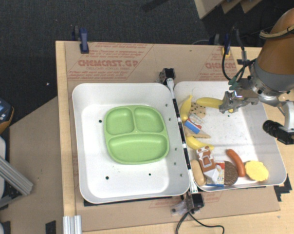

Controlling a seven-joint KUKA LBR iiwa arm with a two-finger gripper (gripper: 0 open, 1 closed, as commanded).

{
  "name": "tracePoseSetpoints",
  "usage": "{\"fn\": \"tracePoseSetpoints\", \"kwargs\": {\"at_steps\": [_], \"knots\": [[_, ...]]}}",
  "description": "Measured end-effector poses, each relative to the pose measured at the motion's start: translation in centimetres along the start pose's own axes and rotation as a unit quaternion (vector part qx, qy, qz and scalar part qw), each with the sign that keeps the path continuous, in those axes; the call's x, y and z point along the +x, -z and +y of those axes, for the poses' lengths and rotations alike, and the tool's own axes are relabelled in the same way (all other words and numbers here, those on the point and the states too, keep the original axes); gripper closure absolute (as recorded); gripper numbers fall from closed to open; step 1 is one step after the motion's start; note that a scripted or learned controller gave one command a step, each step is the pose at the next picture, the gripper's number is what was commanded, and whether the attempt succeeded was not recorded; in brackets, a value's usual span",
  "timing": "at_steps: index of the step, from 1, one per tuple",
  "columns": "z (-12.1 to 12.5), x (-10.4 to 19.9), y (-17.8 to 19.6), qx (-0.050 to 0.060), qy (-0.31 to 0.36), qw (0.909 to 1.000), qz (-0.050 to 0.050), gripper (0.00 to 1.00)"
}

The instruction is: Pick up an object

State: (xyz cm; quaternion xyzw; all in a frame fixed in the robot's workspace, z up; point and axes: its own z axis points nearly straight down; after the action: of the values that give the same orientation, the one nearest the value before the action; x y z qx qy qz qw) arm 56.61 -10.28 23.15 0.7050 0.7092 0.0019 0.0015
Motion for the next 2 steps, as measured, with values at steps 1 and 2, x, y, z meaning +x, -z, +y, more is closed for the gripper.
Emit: {"fn": "tracePoseSetpoints", "kwargs": {"at_steps": [1, 2], "knots": [[0.7, 1.6, 0.7, 0.001, -0.002, 1.0000, 0.000, 1.00], [1.6, 0.5, -0.4, 0.001, -0.004, 1.0000, -0.001, 1.00]]}}
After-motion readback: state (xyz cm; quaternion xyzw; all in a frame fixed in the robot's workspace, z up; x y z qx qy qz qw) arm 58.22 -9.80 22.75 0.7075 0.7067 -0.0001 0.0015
